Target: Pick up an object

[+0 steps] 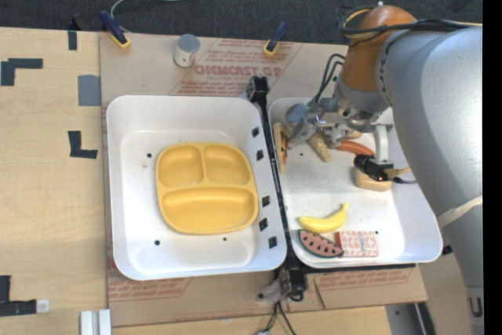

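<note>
Arm bent down from right, tool low over right bin; tool state unreadable.

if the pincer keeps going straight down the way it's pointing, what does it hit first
Probably the tan, bread-like piece lying right under the pincer at the top of the right bin; an orange carrot-like piece lies just beside it. Depth is hard to judge from this slant.

Glossy plastic yellow plate; matt cardboard

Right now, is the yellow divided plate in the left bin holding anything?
Empty. The yellow divided plate lies flat in the left bin, and all three compartments show bare yellow.
</note>
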Controlling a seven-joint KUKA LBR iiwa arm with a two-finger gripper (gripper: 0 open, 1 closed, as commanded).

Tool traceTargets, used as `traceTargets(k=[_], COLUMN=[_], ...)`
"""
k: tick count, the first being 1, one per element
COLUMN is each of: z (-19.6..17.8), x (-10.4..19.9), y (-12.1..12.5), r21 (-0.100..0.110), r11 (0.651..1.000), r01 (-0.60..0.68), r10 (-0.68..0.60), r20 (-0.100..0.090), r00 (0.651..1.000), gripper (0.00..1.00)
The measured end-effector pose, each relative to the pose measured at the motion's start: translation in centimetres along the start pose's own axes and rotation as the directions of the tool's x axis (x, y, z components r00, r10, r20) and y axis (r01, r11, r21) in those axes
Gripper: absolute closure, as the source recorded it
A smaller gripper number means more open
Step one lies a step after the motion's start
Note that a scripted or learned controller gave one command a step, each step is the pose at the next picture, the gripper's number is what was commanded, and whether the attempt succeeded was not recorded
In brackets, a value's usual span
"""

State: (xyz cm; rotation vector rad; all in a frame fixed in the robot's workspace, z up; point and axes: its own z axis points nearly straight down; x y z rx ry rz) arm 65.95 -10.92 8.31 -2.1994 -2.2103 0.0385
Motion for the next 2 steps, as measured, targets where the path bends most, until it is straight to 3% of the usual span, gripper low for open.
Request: traceTargets(k=[1, 2], z=[-0.9, -10.1], x=[0.0, 6.9], y=[-0.1, -3.2], r21=[0.007, -0.035], r11=[1.0, 0.999], r01=[-0.002, -0.002], r10=[0.002, 0.002], r20=[0.0, -0.002], r00=[1.0, 1.0], gripper=[1.0, 1.0])
